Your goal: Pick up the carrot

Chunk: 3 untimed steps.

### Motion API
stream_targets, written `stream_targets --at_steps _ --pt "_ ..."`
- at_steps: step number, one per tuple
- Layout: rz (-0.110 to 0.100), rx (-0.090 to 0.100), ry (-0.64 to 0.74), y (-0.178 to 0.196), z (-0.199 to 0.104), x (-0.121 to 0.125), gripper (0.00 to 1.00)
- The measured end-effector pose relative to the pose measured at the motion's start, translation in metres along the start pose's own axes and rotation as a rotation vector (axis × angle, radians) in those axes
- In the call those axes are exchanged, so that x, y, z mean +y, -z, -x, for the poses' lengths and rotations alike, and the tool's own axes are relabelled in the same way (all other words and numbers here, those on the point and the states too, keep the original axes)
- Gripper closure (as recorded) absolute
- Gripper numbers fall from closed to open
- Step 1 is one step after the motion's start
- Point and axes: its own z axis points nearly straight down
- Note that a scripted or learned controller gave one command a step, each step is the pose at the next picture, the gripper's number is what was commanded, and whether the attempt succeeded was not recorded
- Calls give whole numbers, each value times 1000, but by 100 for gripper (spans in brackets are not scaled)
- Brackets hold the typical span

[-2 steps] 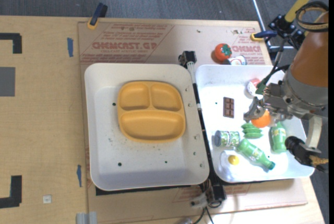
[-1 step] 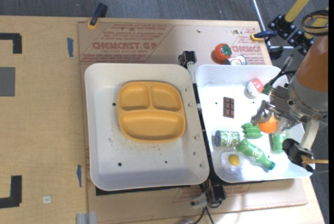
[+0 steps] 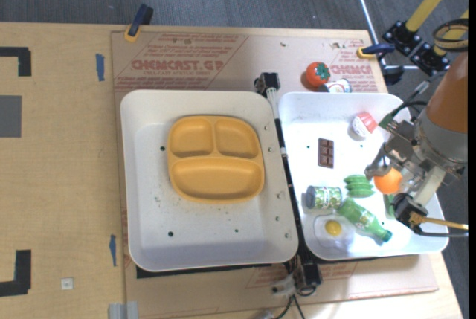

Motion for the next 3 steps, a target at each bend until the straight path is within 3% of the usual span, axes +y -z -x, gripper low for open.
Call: stream_targets --at_steps 1,2,3 --pt "4 0 -203 33 14 12 100" --pt "2 1 -693 22 46 37 100" --pt "3 2 -695 57 74 60 100"
